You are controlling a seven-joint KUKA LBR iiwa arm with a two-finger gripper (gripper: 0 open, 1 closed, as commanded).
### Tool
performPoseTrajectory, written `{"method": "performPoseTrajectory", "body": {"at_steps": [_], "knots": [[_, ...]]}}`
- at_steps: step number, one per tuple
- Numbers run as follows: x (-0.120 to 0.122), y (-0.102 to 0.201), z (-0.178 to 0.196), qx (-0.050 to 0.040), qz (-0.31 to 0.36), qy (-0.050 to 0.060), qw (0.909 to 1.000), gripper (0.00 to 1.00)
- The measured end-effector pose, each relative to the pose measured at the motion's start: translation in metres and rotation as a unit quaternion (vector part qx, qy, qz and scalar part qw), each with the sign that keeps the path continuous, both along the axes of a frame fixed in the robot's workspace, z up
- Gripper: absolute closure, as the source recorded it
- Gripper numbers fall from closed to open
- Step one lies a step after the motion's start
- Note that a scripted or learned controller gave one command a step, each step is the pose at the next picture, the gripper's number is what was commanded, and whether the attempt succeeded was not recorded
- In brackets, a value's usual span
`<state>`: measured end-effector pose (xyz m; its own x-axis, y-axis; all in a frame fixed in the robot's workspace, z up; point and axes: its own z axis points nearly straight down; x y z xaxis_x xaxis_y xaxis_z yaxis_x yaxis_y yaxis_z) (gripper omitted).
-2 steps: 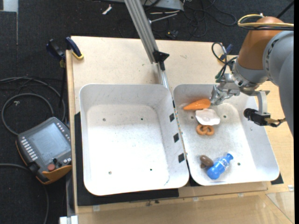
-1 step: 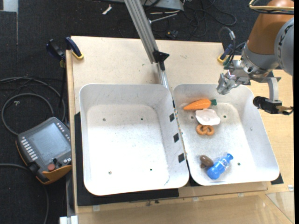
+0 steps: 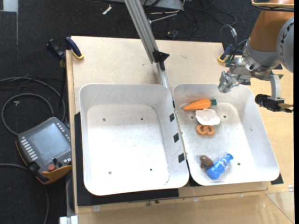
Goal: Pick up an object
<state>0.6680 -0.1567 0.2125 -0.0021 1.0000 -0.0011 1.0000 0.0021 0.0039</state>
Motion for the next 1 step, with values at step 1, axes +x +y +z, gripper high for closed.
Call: {"method": "performPoseTrajectory", "body": {"at_steps": [1], "knots": [[-0.0202, 0.0431, 0.0131, 0.0014, 0.002, 0.002, 1.0000, 1.00]]}}
